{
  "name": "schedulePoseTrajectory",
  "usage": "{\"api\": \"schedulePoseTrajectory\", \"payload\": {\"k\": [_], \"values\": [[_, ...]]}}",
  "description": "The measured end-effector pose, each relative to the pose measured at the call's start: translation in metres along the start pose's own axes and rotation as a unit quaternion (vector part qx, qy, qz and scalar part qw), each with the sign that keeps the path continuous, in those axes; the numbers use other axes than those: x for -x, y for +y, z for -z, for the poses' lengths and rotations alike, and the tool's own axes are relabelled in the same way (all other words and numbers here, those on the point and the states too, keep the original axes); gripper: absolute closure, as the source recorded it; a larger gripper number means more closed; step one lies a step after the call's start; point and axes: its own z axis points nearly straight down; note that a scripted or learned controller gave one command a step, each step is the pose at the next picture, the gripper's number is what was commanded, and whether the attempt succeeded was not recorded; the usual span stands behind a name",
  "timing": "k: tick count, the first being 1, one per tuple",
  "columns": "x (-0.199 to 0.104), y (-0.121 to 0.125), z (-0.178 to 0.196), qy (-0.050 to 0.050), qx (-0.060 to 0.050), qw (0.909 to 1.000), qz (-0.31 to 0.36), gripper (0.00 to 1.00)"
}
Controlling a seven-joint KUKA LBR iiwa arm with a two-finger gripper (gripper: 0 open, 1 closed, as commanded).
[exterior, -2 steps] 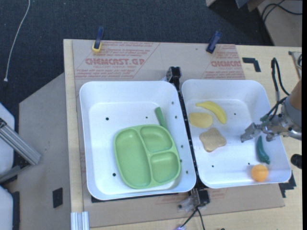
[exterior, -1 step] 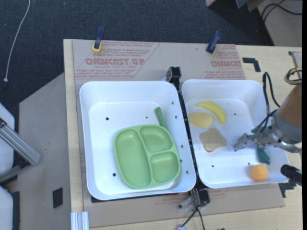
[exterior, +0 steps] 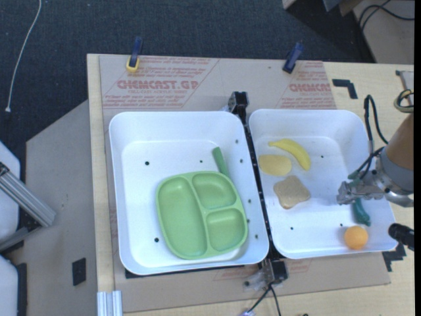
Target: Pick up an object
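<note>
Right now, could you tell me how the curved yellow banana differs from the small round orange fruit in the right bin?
The curved yellow banana is long and bent; the small round orange fruit is a compact ball. The banana is yellow, the fruit deep orange. The banana lies toward the far side of the right white bin, the orange fruit at its near right corner, by the gripper. Both lie loose in that bin.

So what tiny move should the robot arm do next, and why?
Probably lower straight down a little. The gripper sits in the right bin, right over a teal object that pokes out beneath it, with the orange ball just beyond. I can't tell whether anything is grasped, so easing down onto the teal object seems safest.
</note>
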Motion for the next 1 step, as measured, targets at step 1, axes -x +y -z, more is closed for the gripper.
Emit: {"api": "schedulePoseTrajectory", "payload": {"k": [1], "values": [[0.0066, -0.0072, 0.0503, -0.001, 0.001, 1.0, 0.0, 1.0]]}}
